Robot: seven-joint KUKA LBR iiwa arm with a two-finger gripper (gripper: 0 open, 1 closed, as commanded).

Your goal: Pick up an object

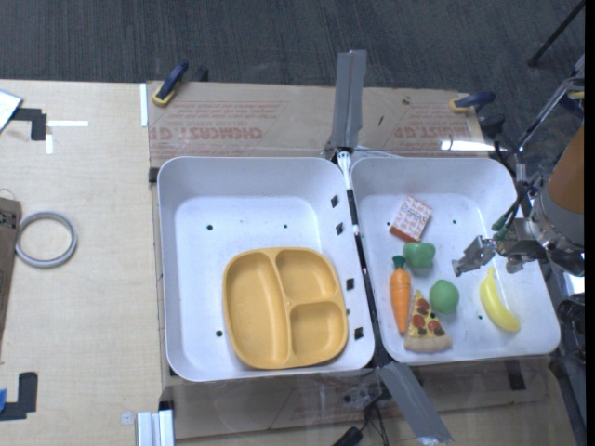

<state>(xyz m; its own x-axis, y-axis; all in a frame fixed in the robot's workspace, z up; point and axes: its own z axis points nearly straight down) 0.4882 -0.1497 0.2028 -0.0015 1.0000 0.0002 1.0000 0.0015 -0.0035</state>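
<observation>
The right bin [465, 179] holds a red and white snack box [410, 218], a green pepper [419, 255], a carrot [400, 291], a green ball [444, 296], a pizza slice [426, 325] and a banana [498, 303]. My gripper [472, 256] reaches in from the right and hangs over the bin floor between the green ball and the banana, just above and left of the banana's top end. It stands open with nothing between its fingers.
A yellow divided plate [284, 307] lies in the left bin [186, 249]. A roll of tape [44, 239] rests on the wooden bench at the far left. Blue clamps [171, 82] sit at the cardboard's back corners.
</observation>
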